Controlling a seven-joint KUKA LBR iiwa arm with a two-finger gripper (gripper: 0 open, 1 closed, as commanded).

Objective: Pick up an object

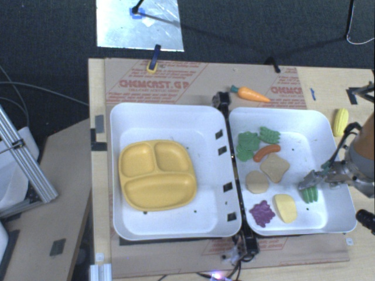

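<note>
The left bin [170, 119] holds a yellow divided plate [157, 174]. My gripper [309, 183] reaches into the right bin [313, 124] from the right, just above a green bean bundle [310, 194]. Whether my jaws are apart, I cannot tell. Nearby lie bread [274, 168], a sausage [266, 152] and grapes [262, 213].

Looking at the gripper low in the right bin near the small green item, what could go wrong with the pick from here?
1. The gripper sits beside a small green item close to the right bin's edge; it could nudge the item away rather than grasp it.
2. The yellow piece and the toast slice lie close by, so a sideways sweep might push them around.
3. The view does not settle how the fingers stand, so a closure may catch nothing.
</note>
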